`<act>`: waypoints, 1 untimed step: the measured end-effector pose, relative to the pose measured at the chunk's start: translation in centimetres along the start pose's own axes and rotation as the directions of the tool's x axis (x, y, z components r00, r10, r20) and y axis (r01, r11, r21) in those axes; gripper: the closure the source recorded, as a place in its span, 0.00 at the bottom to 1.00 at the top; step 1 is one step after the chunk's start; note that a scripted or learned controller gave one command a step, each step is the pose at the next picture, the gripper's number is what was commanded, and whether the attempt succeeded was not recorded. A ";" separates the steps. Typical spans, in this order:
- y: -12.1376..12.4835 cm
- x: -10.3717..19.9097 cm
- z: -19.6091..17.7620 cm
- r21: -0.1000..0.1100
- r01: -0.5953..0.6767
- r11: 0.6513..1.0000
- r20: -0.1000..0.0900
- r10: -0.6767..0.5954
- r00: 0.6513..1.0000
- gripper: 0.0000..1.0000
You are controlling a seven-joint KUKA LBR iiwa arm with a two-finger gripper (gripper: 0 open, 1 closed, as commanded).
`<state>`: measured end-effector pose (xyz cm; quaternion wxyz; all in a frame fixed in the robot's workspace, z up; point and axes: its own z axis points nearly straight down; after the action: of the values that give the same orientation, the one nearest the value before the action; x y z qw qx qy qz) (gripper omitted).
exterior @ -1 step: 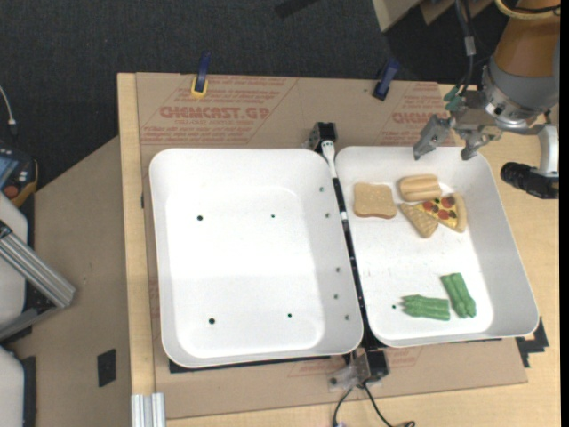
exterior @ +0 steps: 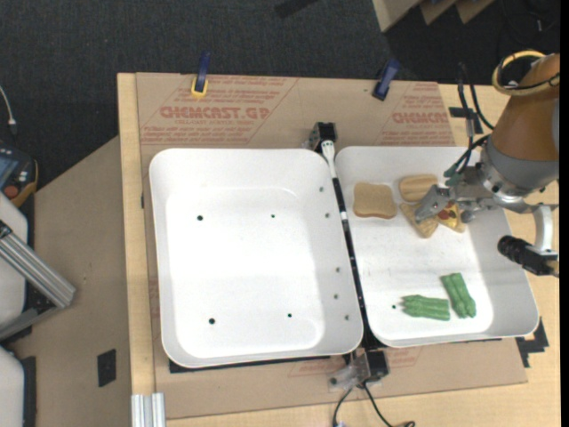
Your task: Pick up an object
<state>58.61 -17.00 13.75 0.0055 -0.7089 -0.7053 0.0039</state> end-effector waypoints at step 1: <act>-2.0 -5.0 1.7 -0.009 0.000 1.000 0.002 0.000 1.000 0.00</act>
<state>56.53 -21.96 12.04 0.0015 -0.7088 -0.7054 0.0013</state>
